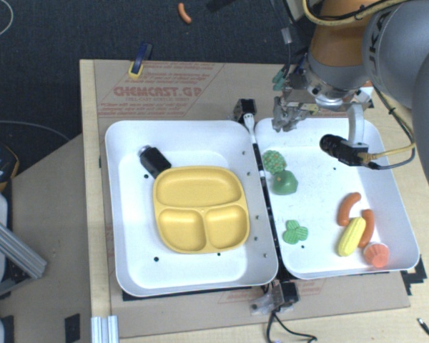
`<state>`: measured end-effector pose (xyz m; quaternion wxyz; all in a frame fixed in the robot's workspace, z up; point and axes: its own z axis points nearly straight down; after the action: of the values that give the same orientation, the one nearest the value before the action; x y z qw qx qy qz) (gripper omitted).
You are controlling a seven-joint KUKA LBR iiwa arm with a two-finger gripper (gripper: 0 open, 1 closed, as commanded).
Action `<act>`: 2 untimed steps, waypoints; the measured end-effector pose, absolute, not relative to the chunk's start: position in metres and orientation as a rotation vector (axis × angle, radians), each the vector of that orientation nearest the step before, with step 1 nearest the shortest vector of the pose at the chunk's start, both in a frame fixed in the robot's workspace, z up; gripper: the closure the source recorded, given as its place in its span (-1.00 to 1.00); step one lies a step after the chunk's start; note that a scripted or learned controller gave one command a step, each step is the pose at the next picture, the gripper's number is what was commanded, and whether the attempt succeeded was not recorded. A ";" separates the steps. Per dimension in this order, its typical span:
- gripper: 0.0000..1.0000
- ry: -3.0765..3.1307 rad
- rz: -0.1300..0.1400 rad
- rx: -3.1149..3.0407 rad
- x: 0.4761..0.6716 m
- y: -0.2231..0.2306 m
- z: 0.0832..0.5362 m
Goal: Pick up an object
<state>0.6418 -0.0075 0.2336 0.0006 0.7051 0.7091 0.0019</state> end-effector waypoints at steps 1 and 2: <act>1.00 2.230 -0.001 2.218 0.645 0.044 0.217; 1.00 2.225 0.006 2.216 0.652 0.077 0.233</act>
<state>0.6518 0.0774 0.2329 0.0009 0.7056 0.7086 0.0020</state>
